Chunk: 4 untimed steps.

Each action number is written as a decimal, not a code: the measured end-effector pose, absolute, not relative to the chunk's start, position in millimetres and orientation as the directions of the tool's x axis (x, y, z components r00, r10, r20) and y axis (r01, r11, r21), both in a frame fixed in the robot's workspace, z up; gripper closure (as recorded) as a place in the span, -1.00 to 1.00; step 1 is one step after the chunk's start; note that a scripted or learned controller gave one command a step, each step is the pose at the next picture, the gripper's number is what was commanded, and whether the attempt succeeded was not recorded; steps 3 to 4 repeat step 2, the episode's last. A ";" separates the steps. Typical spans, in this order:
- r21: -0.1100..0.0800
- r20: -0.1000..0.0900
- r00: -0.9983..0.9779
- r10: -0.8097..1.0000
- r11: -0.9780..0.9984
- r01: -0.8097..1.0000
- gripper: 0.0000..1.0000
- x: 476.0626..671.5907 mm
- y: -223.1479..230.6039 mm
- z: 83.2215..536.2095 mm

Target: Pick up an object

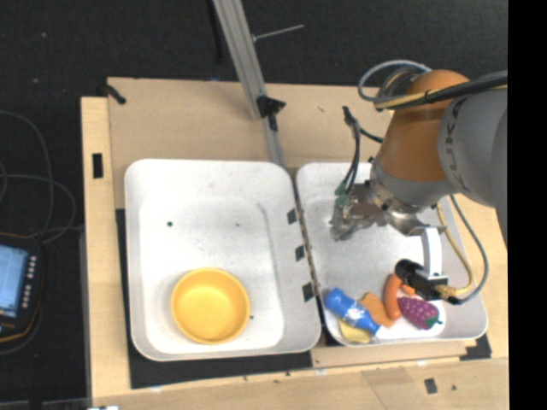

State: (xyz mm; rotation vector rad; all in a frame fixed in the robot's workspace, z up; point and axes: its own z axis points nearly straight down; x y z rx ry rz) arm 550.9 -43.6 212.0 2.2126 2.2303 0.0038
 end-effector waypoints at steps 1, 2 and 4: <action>0.003 0.002 -0.008 1.000 0.008 1.000 1.00 566.8 7.4 228.5; 0.002 0.002 -0.007 1.000 0.007 1.000 1.00 586.5 53.0 239.9; 0.002 0.002 -0.007 1.000 0.007 1.000 1.00 586.5 53.0 239.9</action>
